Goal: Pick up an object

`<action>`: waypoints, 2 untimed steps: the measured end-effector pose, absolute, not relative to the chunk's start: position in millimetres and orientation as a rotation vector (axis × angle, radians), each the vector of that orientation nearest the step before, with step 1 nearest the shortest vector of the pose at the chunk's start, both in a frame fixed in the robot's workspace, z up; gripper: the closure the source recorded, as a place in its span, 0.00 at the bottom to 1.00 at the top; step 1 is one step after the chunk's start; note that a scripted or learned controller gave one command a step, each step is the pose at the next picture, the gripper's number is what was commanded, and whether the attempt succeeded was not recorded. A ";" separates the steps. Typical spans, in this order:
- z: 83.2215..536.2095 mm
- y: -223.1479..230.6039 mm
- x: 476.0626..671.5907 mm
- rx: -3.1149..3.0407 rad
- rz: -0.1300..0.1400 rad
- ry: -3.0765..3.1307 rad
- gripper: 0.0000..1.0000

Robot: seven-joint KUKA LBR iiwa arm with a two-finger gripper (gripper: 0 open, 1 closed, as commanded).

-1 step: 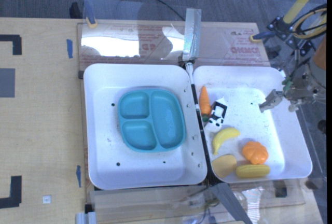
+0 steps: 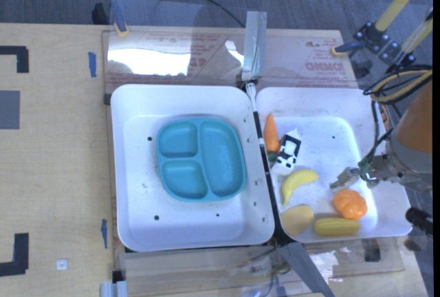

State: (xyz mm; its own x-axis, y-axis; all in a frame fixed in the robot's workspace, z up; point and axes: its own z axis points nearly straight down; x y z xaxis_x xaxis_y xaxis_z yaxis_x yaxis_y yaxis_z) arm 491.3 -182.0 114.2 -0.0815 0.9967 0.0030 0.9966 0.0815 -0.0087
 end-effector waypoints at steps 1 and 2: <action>104.5 -137.4 483.7 -2.442 0.004 -1.963 0.00; 110.1 -122.6 486.5 -2.405 0.001 -2.014 0.00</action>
